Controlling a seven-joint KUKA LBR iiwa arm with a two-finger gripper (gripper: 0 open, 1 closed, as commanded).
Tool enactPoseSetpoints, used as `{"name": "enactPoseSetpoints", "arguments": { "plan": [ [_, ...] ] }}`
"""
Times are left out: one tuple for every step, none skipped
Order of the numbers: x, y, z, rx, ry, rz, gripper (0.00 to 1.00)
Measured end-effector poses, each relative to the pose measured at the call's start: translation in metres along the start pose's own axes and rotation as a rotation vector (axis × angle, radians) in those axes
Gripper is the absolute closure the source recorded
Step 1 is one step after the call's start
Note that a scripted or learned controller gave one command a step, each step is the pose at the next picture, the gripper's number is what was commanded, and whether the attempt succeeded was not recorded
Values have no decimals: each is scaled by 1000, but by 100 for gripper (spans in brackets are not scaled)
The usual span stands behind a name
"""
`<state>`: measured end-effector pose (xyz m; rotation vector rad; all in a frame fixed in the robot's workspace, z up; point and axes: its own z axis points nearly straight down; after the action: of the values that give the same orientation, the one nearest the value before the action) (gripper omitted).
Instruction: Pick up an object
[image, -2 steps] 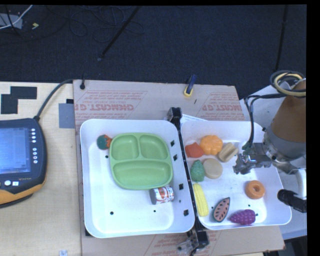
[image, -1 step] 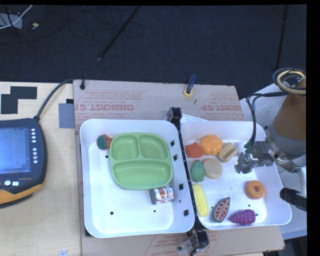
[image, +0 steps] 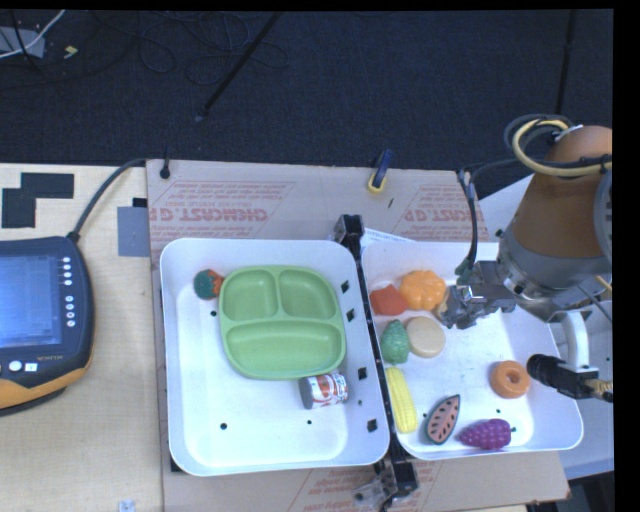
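The right bin (image: 540, 432) holds several toy foods: an orange pumpkin-like piece (image: 423, 289), a red piece (image: 387, 300), a green piece (image: 394, 342), a cream round piece (image: 426, 337), a yellow corn cob (image: 401, 398), a watermelon slice (image: 442, 418), purple grapes (image: 485, 434) and an orange donut (image: 510, 379). My gripper (image: 460, 309) hangs over the right bin, just right of the orange piece and above the cream piece. Nothing shows between its fingers.
The left bin (image: 190, 420) bears a green divided plate (image: 281, 321), a small can (image: 324, 389) lying below it and a small red-and-green ball (image: 207, 284) at its upper left. A handheld control pendant (image: 40, 315) lies on the bench at far left.
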<state>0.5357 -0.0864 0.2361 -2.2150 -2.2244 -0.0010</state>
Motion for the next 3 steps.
{"name": "enactPoseSetpoints", "arguments": {
  "plan": [
    [41, 27, -6, 0, 0, 0, 100],
    [87, 58, 13, 2, -1, 0, 100],
    [126, 95, 17, 1, -1, 0, 100]
  ]
}}
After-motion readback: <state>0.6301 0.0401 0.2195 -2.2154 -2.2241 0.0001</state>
